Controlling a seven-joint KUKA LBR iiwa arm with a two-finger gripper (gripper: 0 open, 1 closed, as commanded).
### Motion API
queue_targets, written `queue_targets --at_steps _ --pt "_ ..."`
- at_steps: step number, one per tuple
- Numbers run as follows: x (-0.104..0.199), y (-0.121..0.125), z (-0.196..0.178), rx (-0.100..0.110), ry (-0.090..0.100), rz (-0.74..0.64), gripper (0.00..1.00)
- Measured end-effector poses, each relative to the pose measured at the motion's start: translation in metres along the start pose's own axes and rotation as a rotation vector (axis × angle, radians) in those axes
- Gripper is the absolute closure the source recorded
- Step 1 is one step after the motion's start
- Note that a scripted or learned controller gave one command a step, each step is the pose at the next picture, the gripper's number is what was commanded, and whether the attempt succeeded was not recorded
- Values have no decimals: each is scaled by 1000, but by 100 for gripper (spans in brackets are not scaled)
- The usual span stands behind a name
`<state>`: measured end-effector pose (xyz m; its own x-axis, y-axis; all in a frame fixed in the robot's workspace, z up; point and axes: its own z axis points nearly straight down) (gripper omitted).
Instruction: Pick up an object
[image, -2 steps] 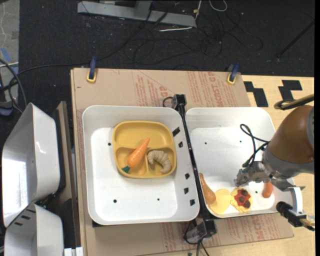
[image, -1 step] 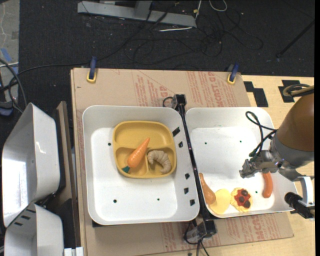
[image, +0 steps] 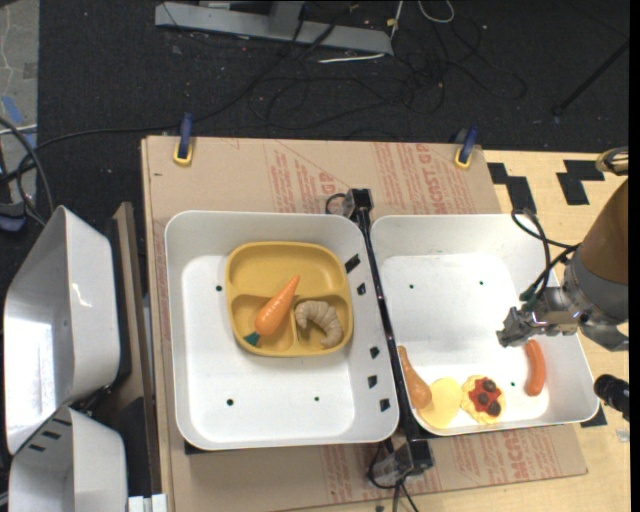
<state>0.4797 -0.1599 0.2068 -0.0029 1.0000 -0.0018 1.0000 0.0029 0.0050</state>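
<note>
Sausage (image: 537, 367) — slim, red-orange, upright

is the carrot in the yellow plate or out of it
In. The carrot lies slanted inside the yellow plate, in the left bin.

A red sausage (image: 536, 367) lies lengthwise near the right bin's (image: 440, 245) right wall.

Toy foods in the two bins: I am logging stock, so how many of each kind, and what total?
Carrot: 1
Shrimp: 1
Sausage: 1
Drumstick-like brown piece: 1
Yellow round piece: 1
Pastry with red berries: 1
Total: 6
</note>
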Motion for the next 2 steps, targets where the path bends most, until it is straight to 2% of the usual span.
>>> queue_targets --at_steps 1,2 --pt "0 1 -16 2 0 0 100" --pt "46 7 -25 3 3 -5 100"
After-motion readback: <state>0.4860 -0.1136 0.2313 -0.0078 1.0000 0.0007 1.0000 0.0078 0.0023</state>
